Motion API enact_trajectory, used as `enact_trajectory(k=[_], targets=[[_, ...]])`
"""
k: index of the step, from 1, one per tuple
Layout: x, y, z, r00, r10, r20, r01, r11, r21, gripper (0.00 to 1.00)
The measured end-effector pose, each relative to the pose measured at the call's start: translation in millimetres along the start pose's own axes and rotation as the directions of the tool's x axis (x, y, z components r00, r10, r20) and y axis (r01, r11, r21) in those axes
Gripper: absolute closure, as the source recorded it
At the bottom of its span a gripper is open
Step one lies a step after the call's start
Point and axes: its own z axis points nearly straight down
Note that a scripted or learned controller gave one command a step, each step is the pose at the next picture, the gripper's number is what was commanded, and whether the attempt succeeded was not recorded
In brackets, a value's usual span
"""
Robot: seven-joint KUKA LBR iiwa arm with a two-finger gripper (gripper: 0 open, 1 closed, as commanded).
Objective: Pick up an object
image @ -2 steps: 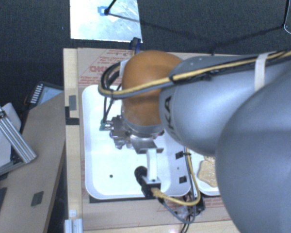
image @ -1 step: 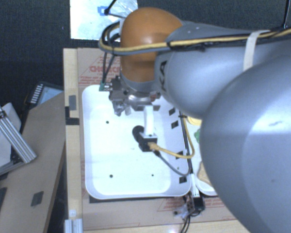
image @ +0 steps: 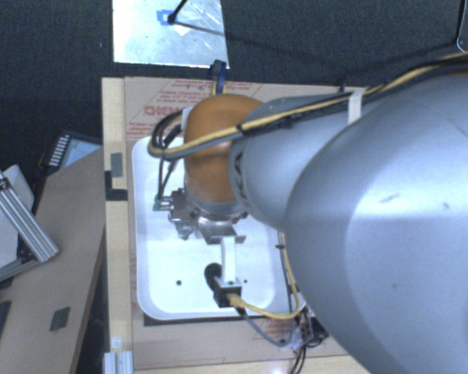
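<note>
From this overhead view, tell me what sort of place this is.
Probably a robotics lab or test cell: a grey robot arm with an orange band reaches over a shallow white bin on a bench, with aluminium framing standing at the left.

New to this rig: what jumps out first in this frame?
The bulky grey robot arm looms across the right half, its orange band near the centre above a shallow white bin. A shiny silver square sheet lies at the top on dark cloth.

Red print on board (image: 165,97): too blurred to read.
</note>
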Motion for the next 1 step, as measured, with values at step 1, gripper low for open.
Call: enact_trajectory(k=[1], targets=[[1.1,-34.3,-150.4,1.0,-0.006,-0.01,0.005,1.0,-0.022,1.0]])
